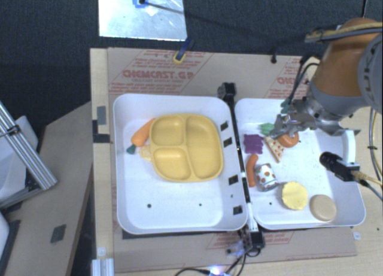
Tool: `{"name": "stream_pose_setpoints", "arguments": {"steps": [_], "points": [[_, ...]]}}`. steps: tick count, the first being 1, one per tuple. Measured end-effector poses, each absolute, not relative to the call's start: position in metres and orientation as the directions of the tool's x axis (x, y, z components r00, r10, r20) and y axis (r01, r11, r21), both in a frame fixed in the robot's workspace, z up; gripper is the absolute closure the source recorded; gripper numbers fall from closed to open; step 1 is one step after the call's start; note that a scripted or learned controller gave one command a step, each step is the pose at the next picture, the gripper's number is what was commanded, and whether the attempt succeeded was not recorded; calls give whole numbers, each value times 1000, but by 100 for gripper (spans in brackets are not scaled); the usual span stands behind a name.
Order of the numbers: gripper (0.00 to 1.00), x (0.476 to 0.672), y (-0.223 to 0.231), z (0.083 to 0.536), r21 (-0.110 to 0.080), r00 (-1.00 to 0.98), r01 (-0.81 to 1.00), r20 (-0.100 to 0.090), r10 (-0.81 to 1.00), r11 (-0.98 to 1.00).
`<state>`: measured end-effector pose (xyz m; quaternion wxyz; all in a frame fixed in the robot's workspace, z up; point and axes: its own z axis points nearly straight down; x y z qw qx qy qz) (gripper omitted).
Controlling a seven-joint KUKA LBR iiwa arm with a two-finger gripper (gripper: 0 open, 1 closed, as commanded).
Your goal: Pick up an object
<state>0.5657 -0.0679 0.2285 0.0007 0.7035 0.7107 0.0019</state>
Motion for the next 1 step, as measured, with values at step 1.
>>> {"name": "stream_pose_setpoints", "arguments": {"steps": [1], "points": [[100,568,-5,230,2,-11,1000,3,1000,11]]}}
